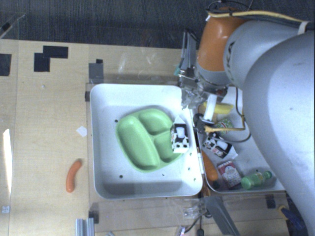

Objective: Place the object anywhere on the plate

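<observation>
**Right at the plate's edge, with the object under me**

Right now I sit over the seam between the two bins, my gripper (191, 98) hanging near the top right corner of the left bin (106, 181). Whether anything is pinched in it, I cannot tell: the wrist hides the end of it from this slanted view.

What matters is the small black-and-white object (179, 137). It lies just below me in the view, toward the near edge of the bench, resting on the right rim of the green plate (145, 141). Its long axis runs roughly up and down the view, along the wall between the bins. I judge it touches the plate, perched on the lip and partly over the right-hand compartment, not settled in a well.

So the coming move turns on a short line: from me, down the view and slightly left. Being the one arm here, I reach from the right, and the plate's broad middle lies further left.

The right bin (275, 186) holds clutter, including a green bottle (256, 179). An orange sausage-shaped thing (73, 175) lies on the bench, well apart.
</observation>
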You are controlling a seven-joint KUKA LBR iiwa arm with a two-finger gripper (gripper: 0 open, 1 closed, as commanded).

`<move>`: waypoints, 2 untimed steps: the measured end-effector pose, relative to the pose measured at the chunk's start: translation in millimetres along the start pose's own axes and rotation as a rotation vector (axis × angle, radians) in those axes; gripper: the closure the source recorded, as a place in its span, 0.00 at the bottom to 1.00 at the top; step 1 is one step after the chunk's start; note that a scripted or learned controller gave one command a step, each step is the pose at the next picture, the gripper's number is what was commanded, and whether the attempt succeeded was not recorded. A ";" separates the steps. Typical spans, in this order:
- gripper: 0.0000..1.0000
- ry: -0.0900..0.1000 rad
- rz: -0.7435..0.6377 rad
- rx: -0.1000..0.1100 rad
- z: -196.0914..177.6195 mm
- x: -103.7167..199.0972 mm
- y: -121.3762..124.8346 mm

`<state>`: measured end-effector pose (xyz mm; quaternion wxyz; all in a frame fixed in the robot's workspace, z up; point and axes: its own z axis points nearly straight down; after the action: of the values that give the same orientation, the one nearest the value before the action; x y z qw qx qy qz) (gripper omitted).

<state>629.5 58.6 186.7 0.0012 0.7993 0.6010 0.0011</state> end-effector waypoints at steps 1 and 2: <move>1.00 0.002 -0.006 -0.002 -31.9 -3.1 22.3; 1.00 0.001 0.010 0.001 -12.6 -14.1 -30.9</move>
<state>595.9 53.6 199.2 0.0004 0.8022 0.5971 0.0012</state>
